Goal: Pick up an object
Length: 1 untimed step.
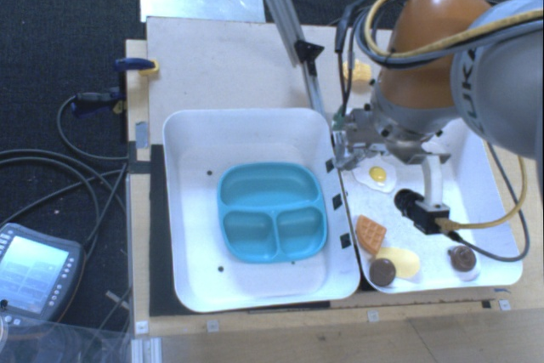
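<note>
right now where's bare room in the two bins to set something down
Left bin: bare white floor rings the blue divided plate, widest along the far wall and the left wall. Right bin: crowded at the near edge by the waffle, brown rounds and yellow piece; the fried egg sits under the arm. Its barest strip runs along the right wall.
</note>
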Available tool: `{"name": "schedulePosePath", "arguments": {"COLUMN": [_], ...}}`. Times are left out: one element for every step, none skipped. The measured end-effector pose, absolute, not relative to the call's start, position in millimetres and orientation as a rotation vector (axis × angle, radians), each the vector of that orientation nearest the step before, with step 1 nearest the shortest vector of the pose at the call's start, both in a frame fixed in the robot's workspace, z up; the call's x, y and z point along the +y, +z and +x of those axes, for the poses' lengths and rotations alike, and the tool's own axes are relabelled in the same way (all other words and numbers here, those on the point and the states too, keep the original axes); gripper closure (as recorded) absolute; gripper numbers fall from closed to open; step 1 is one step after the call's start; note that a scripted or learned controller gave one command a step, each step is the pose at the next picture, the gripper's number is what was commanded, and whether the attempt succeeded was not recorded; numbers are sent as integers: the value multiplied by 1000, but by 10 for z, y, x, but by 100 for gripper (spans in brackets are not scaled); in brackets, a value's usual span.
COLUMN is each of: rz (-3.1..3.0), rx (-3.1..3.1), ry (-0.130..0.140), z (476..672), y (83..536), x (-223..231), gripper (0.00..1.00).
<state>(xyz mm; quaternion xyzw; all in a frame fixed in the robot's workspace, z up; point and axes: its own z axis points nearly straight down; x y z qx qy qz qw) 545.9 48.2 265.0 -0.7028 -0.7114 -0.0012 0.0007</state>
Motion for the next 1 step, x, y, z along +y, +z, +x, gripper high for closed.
{"name": "schedulePosePath", "arguments": {"rz": [-2208], "rx": [-2233], "ry": [-4], "z": [5402], "y": [2647], "x": [968], "gripper": [100]}}
